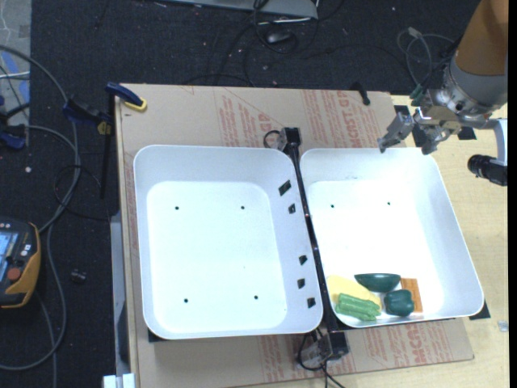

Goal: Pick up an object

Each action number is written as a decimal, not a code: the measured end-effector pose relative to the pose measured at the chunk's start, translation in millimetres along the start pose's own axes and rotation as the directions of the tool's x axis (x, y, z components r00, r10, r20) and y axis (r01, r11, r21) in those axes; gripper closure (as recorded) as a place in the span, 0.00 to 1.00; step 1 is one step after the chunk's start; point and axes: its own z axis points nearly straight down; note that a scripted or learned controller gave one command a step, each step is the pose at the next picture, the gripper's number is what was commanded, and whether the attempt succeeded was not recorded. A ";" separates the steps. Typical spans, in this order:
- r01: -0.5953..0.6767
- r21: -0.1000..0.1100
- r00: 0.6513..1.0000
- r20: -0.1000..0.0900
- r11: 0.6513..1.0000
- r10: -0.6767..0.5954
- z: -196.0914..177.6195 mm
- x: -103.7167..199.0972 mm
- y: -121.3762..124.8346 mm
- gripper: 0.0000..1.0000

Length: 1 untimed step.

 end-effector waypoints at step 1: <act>-0.002 0.009 1.000 -0.002 1.000 0.002 100.5 8.0 -94.4 0.00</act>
